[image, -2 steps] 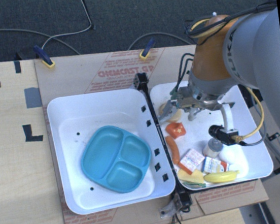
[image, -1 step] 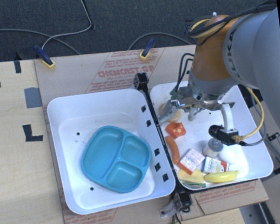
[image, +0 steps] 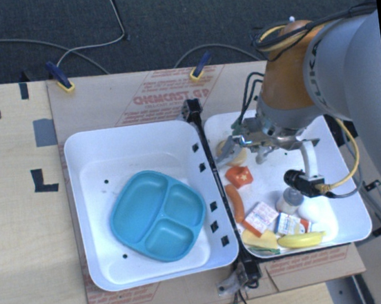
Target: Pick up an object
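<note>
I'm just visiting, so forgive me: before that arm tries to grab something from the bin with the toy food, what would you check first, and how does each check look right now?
1. Arm over the right-hand white bin, where the objects lie: ok.
2. Two-finger gripper near a target: ok, it sits at the bin's upper left, just above the small red pepper-like toy.
3. Fingers open or shut: cannot tell.
4. Object already held: cannot tell, nothing is seen between the fingers.
5. Targets separated: not ok, the yellow plastic banana and small printed cartons crowd together at the near edge.
6. Blue divided plastic plate out of the way: ok, it lies in the left-hand white bin.
</note>
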Available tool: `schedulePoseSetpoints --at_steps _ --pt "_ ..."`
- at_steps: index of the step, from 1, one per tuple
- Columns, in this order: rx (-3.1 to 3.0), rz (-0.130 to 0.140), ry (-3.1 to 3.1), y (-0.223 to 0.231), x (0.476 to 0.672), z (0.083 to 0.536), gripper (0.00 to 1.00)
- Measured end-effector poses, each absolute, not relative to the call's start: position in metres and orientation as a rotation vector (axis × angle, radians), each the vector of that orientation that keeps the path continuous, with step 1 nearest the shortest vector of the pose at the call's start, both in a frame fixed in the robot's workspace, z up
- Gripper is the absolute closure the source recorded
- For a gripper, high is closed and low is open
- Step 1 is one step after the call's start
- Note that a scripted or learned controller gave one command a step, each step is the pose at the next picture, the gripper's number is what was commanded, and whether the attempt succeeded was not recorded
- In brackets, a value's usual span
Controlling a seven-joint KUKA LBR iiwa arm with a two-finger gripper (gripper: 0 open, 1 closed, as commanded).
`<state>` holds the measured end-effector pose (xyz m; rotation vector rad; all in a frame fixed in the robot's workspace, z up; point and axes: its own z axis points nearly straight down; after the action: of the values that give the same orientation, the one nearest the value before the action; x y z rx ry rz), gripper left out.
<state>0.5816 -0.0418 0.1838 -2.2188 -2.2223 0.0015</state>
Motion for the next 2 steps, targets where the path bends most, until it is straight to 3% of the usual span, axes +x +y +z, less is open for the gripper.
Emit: schedulePoseSetpoints --at_steps 1,2 --pt "-2.219 0.001 -2.222 -0.042 0.582 0.184 0.0" --pt "-2.217 0.001 -2.223 -0.042 0.6 0.184 0.0"
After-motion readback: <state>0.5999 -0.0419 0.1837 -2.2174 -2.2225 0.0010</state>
